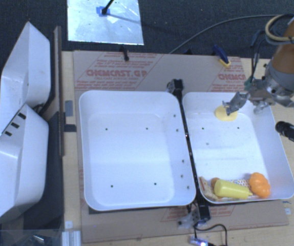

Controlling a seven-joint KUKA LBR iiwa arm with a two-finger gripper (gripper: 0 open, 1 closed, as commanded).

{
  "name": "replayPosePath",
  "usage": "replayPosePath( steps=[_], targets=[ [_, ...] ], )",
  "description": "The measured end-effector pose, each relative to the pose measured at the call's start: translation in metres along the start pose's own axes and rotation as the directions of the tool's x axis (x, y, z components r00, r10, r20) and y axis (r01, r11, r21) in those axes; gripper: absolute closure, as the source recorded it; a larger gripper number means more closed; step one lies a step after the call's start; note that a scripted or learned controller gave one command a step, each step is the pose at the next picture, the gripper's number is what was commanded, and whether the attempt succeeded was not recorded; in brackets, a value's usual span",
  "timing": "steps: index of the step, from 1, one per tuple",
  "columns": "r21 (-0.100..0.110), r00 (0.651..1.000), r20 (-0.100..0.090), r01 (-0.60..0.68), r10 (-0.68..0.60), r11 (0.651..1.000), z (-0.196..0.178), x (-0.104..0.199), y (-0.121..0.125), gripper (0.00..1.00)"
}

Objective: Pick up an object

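Where the tool [232, 108] meets a flat pale-yellow disc [226, 113], grip unclear, glossy white bin [270, 152].

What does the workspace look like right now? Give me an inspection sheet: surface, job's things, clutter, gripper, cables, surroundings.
Surface: bench covered by a cardboard sheet, bearing a left bin and a right bin side by side.
Job's things: pale yellow disc at the right bin's far end; yellow bottle-shaped item, orange fruit-like item and a flat tan piece along its near edge.
Clutter: blue clip on the cardboard.
Gripper: gripper low over the disc; finger state unclear.
Cables: grey cable across the dark floor toward the arm.
Surroundings: two spare white bins stacked on the left; shiny sheet beyond the bench.
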State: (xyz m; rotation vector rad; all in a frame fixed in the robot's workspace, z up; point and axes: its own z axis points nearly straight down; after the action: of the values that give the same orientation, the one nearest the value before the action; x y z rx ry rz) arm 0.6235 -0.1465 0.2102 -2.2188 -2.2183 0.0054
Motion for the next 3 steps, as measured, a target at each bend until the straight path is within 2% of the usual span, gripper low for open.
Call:
replayPosePath(
  steps=[1,2,3],
  targets=[
    [-0.006,1.000,0.001,0.001,-0.001,1.000,-0.003,0.000,0.001,0.00],
    [-0.002,1.000,0.000,0.000,0.000,1.000,0.051,-0.004,-0.007,0.00],
    [-0.003,1.000,0.000,0.001,-0.001,1.000,0.105,-0.003,0.003,0.00]
  ],
)
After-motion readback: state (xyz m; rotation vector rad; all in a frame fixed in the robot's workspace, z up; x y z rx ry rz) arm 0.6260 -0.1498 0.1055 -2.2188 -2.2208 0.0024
